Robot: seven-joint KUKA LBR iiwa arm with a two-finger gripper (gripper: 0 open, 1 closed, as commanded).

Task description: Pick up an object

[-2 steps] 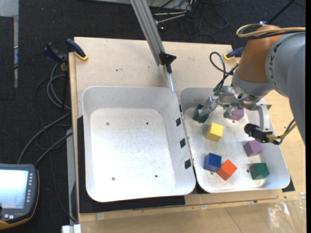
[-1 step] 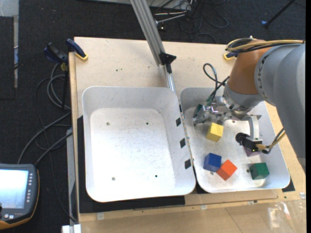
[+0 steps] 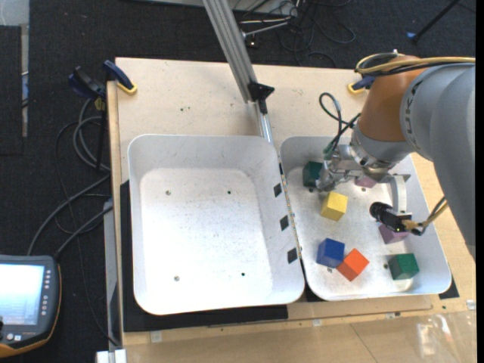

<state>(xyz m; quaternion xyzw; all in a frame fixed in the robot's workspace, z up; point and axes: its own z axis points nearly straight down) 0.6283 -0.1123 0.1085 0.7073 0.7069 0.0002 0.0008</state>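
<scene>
Tool sits low in the right bin, just above the yellow block and beside the dark green block; I cannot tell its state. Nothing looks lifted yet, so I judge the pick not done.

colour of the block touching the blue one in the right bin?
Orange block, against the blue block, seen clearly in the camera view.

A pale wooden bench sits on dark carpet, cables trailing at its left, a lit screen glowing in the lower-left corner.
</scene>
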